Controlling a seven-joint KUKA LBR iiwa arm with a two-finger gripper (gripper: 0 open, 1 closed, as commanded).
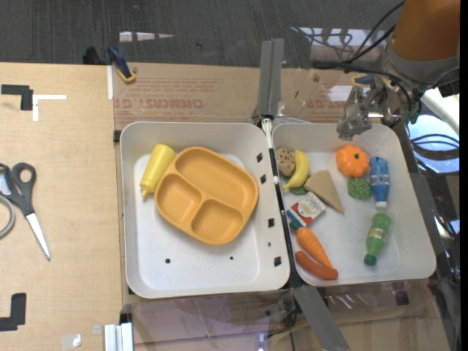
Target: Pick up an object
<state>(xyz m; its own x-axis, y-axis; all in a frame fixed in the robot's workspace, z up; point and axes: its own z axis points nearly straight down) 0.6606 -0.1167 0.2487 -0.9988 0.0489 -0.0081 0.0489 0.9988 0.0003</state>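
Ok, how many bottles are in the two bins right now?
3: a yellow bottle in the left bin beside the tray, and a blue bottle and a green bottle along the right bin's right side.

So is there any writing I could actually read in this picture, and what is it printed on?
Cardboard sheet behind the bins: large red lettering, mirrored or upside down from here; it cannot be read with confidence.
Small packet in the right bin: printed red and white, too small to read.
Blue bottle: label too blurred to read.
Green bottle: label too blurred to read.

Tray (207,194) in left bin (139,269); carrot (312,245) in right bin (413,265).
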